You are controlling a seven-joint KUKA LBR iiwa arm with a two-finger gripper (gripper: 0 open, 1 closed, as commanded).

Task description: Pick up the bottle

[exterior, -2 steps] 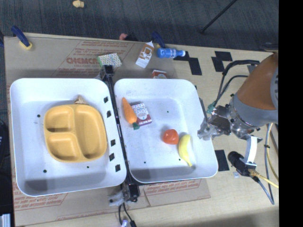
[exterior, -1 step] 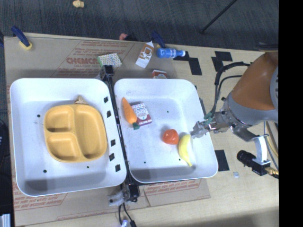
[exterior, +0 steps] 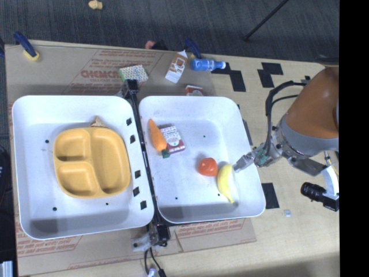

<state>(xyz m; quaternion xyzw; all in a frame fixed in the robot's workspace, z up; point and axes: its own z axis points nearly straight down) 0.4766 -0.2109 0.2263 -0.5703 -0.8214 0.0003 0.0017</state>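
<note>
A small blue bottle (exterior: 205,65) lies on its side on the cardboard behind the right bin (exterior: 190,105), outside both bins. My gripper (exterior: 247,161) hangs low over the right rim of the right bin, beside a yellow banana (exterior: 225,182). It is far from the bottle and nothing shows in it. The grey and orange arm (exterior: 311,120) comes in from the right.
The right bin holds a carrot (exterior: 156,134), a small red and white packet (exterior: 172,139), a red tomato (exterior: 207,166) and the banana. A yellow divided plate (exterior: 91,160) sits in the left bin (exterior: 34,111). A small carton (exterior: 177,66) and a green packet (exterior: 134,73) lie near the bottle.
</note>
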